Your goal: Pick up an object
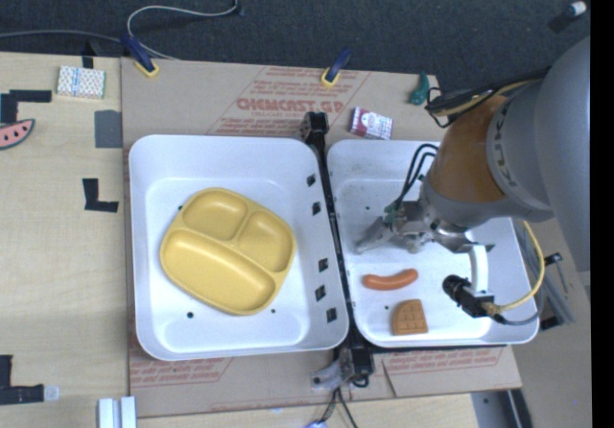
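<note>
The arm [523, 153] enters from three o'clock, its grey bulk and orange band hanging over the right bin [365, 162]. The left bin [153, 167] holds one thing — a yellow divided plate [227, 249] with three compartments, lying flat near the bin's middle and tilted toward five o'clock. The right bin holds the gripper [369, 241], low over the bin floor toward its nine o'clock side; whether its fingers are parted or closed I cannot tell, and nothing visible sits between them. Just below it at six o'clock lies a toy hot dog sausage [389, 279], apart from the gripper. A small brown waffle-like square [409, 318] lies near the sausage, toward five o'clock, by the bin's near wall.
</note>
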`<control>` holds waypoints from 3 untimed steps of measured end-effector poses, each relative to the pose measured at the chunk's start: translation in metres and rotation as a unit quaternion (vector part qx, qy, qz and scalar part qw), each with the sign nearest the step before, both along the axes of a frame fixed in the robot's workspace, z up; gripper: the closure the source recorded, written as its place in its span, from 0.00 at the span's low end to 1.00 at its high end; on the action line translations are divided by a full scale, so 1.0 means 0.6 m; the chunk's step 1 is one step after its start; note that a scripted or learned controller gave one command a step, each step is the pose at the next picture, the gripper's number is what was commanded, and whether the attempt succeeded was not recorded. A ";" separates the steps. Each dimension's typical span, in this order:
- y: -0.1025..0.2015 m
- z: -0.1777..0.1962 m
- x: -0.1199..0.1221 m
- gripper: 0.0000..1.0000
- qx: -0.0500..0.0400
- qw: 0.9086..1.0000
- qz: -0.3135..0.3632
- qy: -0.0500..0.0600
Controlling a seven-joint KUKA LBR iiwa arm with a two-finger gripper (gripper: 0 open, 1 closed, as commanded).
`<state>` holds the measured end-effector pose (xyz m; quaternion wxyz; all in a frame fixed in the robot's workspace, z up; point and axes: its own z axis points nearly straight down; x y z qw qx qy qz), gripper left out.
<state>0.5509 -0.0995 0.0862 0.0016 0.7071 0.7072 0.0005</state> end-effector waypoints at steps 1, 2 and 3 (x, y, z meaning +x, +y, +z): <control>-0.001 -0.001 0.153 0.00 0.000 1.000 0.001 -0.001; 0.002 0.000 0.061 0.00 0.000 1.000 0.000 0.000; -0.013 0.000 -0.039 0.00 0.000 1.000 0.000 0.000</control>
